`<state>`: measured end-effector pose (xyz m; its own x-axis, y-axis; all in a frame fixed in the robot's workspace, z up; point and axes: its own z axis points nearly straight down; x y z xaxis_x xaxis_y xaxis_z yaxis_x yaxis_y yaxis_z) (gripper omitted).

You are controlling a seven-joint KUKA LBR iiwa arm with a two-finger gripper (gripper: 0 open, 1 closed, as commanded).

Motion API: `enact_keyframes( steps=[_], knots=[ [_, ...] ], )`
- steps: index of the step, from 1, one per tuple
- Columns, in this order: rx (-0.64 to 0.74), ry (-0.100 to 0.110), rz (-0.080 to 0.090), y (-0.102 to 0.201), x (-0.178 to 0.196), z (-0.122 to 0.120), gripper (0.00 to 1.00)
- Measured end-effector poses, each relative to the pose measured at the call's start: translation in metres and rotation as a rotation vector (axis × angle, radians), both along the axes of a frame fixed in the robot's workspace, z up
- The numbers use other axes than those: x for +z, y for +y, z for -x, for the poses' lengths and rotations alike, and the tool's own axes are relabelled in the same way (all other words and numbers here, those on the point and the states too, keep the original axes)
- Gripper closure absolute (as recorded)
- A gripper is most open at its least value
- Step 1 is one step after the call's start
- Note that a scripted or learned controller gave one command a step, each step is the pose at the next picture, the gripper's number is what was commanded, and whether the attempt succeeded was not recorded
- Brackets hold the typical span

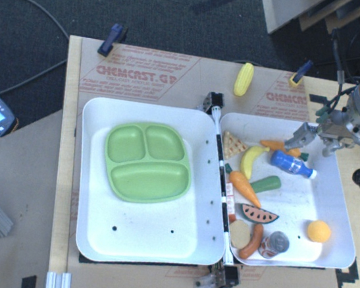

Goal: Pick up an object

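Camera view: hand (315, 136) above bottle (292, 164), grip state unclear — crowded carrot (273, 145) may spoil the grasp.

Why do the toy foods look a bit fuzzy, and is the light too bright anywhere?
Camera view: soft focus all over, so small toys like the watermelon slice lack crisp edges; light is even, shadows faint; the white bins look bright but not blown out; the gripper is slightly blurred.
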<state>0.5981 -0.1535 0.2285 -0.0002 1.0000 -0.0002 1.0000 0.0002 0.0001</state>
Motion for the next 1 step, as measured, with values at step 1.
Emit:
enact_keyframes(
  steps=[1],
  knots=[
    [0.002,-0.020,0.005,0.0405,-0.1250,-0.0424,0.00]
  ],
)
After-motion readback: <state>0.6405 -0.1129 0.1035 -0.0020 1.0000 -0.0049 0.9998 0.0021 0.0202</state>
